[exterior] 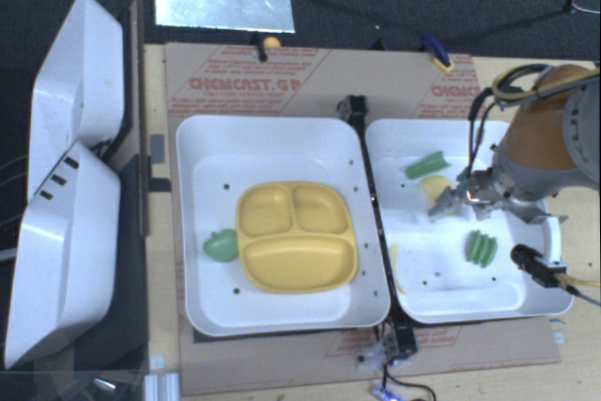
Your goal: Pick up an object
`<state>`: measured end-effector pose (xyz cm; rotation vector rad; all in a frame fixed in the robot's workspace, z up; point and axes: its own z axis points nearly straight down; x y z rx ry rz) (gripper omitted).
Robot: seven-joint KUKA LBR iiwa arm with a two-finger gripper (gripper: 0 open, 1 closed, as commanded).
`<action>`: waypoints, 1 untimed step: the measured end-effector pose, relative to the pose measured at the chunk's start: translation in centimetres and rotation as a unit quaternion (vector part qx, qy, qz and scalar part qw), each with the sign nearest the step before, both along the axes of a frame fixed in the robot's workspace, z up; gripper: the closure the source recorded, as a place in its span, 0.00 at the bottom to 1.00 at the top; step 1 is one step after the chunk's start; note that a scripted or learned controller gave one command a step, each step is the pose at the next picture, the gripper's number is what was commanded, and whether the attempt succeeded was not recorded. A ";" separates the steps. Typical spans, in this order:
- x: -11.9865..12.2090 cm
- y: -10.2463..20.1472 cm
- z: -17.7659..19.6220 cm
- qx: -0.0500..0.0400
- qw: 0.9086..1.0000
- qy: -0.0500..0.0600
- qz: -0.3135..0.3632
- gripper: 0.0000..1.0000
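My gripper (449, 204) hangs low over the middle of the right bin (441, 303), on the grey arm that comes in from the right. Its tip is right beside a pale yellow piece (433, 188), and I cannot tell whether the two touch. A green elongated piece (427, 166) lies just behind, toward the bin's far side. Nearer the front and to the right of the tip rests a green ribbed piece (481, 248). A thin yellow sliver (394, 260) lies against the bin's left wall.
The left bin (202, 155) holds a yellow divided plate (297, 235) with a small green rounded object (222, 245) at its left edge. A black clamp (355, 106) sits between the bins at the back.
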<state>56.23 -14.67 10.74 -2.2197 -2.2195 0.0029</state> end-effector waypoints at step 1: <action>0.0 0.0 -2.4 0.000 1.000 -0.001 0.000 0.00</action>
